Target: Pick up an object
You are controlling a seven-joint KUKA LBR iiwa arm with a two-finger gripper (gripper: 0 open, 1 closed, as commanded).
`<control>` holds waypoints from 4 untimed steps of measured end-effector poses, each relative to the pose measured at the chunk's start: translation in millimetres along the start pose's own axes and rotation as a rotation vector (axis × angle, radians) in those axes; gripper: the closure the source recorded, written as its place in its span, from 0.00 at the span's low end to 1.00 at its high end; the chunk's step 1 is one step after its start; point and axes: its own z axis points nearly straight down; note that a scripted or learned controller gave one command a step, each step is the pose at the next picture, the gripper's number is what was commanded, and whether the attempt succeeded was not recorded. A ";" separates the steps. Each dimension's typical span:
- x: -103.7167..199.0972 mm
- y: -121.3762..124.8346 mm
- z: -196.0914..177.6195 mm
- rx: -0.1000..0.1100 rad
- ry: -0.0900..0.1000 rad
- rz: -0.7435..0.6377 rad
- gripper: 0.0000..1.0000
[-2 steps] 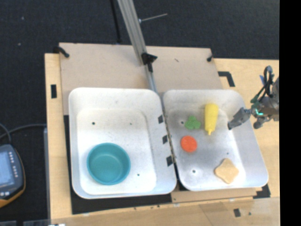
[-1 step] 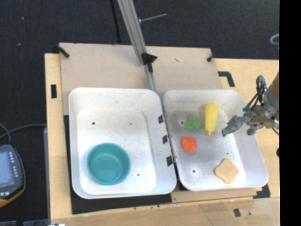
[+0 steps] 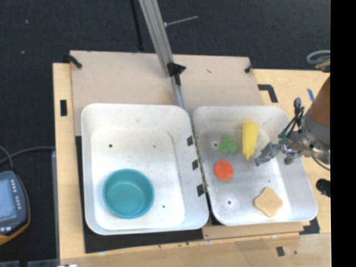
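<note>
Gripper (image 3: 266,155) just right of yellow object (image 3: 250,138), nothing held.

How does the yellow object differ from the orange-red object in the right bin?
The yellow object is long and narrow, lying lengthwise toward the far wall of the right bin; the orange-red object is round and compact. The yellow object lies right beside the tool, while the orange-red object lies apart from it, nearer the divider between the bins. Both rest on the floor of the right bin, near the small green object.
</note>
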 end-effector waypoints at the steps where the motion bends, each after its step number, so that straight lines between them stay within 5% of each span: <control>1: 4.8 2.0 44.0 0.000 0.000 0.001 0.00; 2: 3.5 3.7 30.4 -0.007 -0.001 0.005 1.00; 3: 2.2 7.6 -30.3 -0.005 -0.001 -0.004 1.00; 4: 1.1 7.6 -1.8 -0.001 -0.001 -0.001 1.00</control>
